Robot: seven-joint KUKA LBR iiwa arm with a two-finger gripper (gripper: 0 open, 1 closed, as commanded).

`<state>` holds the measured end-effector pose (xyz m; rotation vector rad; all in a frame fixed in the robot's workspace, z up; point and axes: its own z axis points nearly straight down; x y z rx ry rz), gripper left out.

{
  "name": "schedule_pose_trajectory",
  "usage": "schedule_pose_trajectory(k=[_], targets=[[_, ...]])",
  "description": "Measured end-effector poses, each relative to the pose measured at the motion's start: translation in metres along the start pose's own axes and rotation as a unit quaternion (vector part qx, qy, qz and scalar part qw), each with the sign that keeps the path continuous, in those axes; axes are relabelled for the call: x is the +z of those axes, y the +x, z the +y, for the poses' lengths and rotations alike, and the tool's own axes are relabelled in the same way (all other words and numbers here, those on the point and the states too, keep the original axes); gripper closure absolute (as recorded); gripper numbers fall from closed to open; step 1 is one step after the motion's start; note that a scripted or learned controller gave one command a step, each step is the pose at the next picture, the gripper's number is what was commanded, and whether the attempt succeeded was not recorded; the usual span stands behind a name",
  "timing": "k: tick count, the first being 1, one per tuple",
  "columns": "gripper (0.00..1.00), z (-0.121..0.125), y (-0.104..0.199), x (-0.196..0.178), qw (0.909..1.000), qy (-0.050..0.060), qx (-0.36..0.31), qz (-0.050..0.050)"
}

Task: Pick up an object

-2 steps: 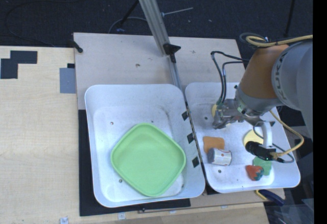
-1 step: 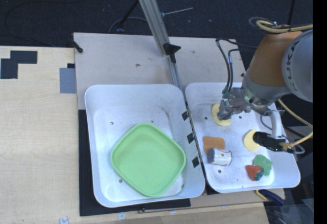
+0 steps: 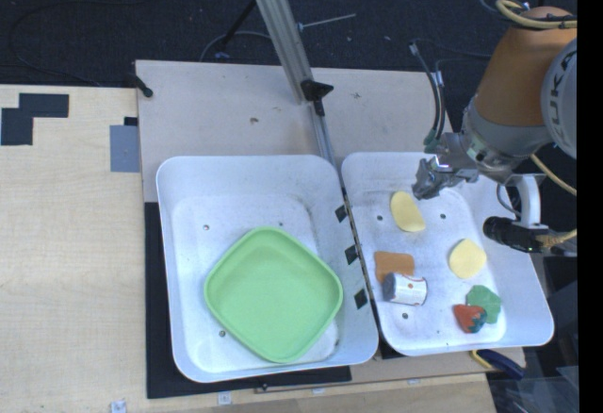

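My gripper (image 3: 426,186) hangs over the far part of the right bin (image 3: 528,331), just above and behind a pale yellow oval piece (image 3: 408,211). Nothing shows between its fingers. Further forward in the same bin lie a second yellow round piece (image 3: 467,258), an orange block (image 3: 395,264), a small white cylinder with a dark end (image 3: 405,289), and a red and green toy (image 3: 478,308) near the front right corner.
The left bin (image 3: 179,185) holds a light green square plate (image 3: 273,293). A slanted aluminium post (image 3: 287,34) rises behind the wall between the two bins. Black clips (image 3: 353,254) sit along that shared wall.
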<state>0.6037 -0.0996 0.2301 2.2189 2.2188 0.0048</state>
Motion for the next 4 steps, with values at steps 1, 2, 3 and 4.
schedule_pose_trajectory(k=[1, 2, 3, 4], targets=[[1.0, 0.001, -0.001, -0.049, 1.0, 0.0, 0.0, 0.0], [1.0, -0.013, 0.055, -0.032, 1.0, 0.003, -0.002, 0.001], [1.0, -0.027, 0.109, -0.017, 1.0, 0.003, -0.002, 0.001], [1.0, -0.03, 0.159, -0.02, 1.0, 0.003, -0.002, 0.0]])
